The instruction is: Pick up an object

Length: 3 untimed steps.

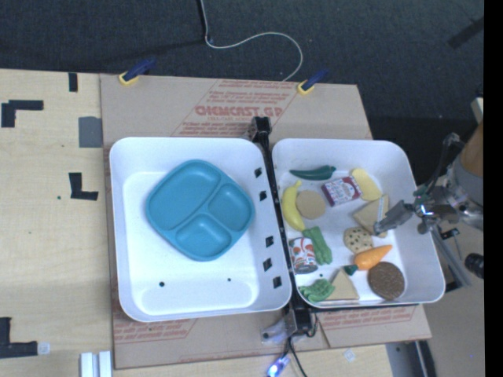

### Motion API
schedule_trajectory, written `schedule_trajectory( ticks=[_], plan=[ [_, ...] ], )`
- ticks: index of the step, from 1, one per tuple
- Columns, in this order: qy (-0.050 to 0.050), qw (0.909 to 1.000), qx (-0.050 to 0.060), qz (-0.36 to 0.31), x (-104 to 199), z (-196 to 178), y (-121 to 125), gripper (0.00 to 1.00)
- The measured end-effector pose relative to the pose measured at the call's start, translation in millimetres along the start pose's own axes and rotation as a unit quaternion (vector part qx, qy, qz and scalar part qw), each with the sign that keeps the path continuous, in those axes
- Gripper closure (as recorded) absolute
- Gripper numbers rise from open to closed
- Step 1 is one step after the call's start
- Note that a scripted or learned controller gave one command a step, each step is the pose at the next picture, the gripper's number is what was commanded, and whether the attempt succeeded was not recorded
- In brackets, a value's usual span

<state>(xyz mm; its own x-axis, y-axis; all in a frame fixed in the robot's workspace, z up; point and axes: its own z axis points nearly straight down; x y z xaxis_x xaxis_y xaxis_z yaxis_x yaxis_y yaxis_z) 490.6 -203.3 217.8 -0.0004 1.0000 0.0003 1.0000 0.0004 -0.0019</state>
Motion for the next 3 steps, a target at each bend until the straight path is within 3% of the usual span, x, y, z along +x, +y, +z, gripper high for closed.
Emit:
schedule_trajectory(
  ticks=[1,2,3],
  plan=[
    [0.0,1.0,0.0,0.0,0,-10,0,1.0],
    [0.002,1.0,-0.001,-0.006,102,-25,32,1.0],
    [0.002,1.0,0.003,-0.004,177,25,22,1.0]
  ],
)
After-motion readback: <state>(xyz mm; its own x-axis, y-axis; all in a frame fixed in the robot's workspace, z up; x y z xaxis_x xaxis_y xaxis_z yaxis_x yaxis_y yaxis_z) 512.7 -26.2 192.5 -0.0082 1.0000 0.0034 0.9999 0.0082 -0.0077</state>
